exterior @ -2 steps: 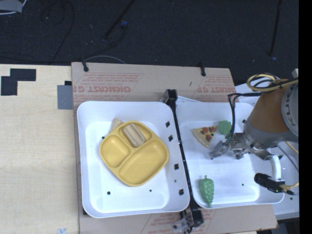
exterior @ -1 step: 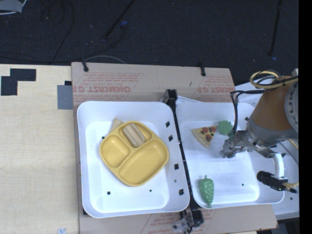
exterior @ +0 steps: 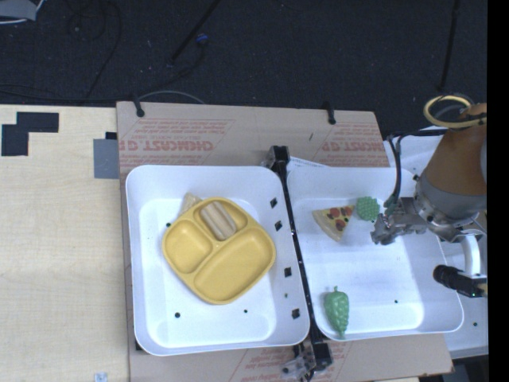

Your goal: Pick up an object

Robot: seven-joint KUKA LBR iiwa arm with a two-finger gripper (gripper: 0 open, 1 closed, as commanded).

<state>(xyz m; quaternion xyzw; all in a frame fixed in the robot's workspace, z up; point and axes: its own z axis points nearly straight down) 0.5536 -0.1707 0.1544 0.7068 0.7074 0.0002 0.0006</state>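
Gripper (exterior: 385, 233) hovers just beside broccoli (exterior: 367, 208) and pizza slice (exterior: 335, 220)

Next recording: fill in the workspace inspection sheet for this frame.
Surface: two white bins, left bin and right bin, on cardboard.
Job's things: pizza slice, broccoli, green grapes in the right bin.
Clutter: yellow divided plate in the left bin, a tan piece in one compartment.
Grippers: tool low in the right bin beside the broccoli; nothing seen held.
Cables: black cable by the arm; more on the dark floor.
Surroundings: wooden bench.
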